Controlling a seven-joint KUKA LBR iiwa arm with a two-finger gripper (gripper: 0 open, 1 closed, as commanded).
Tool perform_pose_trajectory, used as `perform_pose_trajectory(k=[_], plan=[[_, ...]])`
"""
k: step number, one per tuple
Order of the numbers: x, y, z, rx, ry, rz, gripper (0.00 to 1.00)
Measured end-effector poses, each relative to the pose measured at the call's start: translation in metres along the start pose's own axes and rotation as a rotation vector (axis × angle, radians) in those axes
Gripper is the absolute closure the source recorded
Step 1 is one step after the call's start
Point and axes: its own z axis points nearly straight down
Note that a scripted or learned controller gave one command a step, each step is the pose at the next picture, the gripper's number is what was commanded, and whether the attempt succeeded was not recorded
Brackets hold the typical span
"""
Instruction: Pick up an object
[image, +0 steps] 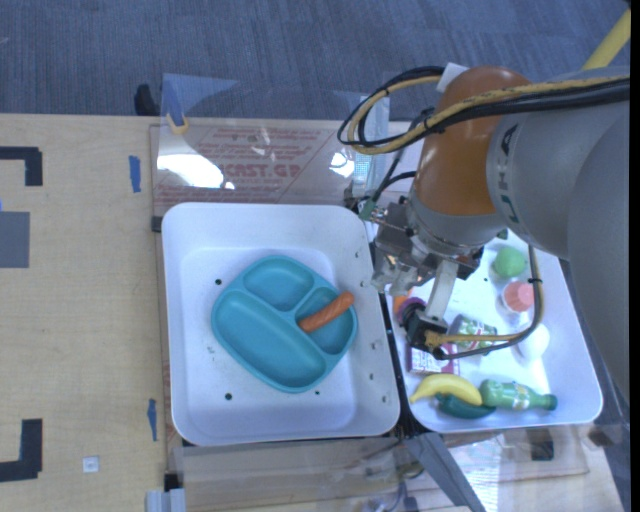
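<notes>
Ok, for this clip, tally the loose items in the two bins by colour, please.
Blue: 1, divided plate
Orange: 1, carrot on the plate
Yellow: 1, banana
Green: 3, ball, bottle, dark green piece under the banana
Pink: 1, round piece
Multicoloured: 1, packet
Total: 8; anything under the arm is hidden.

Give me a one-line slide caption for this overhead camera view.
KUKA arm reaches over the right bin of toy foods; a carrot lies on the blue divided plate in the left bin.
</notes>
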Motion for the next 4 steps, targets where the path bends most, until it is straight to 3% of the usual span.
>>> perform_pose_trajectory(k=[1, 2, 3, 4], plan=[[-0.067, 0.049, -0.110, -0.011, 0.002, -0.073, 1.00], [-0.065, 0.048, -0.106, -0.004, -0.001, -0.077, 0.00], [-0.094, 0.053, -0.003, 0.002, -0.003, -0.215, 0.00], [-0.077, 0.081, 0.052, 0.002, -0.001, -0.052, 0.00]])
